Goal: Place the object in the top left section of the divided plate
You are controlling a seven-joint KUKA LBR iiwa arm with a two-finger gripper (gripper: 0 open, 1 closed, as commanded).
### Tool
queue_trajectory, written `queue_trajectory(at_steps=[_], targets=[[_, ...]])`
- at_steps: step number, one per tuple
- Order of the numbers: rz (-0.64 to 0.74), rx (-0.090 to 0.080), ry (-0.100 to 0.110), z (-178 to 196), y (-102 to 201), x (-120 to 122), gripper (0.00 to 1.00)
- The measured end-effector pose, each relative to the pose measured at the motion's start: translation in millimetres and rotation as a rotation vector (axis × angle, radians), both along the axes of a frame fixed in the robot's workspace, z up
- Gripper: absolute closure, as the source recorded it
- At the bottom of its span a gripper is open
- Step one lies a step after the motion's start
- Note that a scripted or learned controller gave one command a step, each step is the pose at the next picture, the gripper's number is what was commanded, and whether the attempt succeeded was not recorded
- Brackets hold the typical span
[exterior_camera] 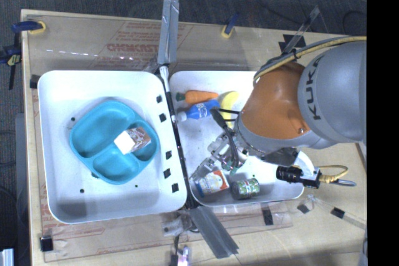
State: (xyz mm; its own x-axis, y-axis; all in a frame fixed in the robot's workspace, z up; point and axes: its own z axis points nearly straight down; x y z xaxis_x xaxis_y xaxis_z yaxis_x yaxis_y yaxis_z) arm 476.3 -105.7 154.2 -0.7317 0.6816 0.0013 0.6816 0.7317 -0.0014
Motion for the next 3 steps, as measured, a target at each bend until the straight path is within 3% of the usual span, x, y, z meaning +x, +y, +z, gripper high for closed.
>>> queue_trajectory(at_steps=[1,2,3], targets=[[0.0,0.0,0.0,0,0,0,0.0],[0.005,0.0,-0.001,10,0,1,1.0],[0.012,0.0,-0.003,63,-34,55,1.0]])
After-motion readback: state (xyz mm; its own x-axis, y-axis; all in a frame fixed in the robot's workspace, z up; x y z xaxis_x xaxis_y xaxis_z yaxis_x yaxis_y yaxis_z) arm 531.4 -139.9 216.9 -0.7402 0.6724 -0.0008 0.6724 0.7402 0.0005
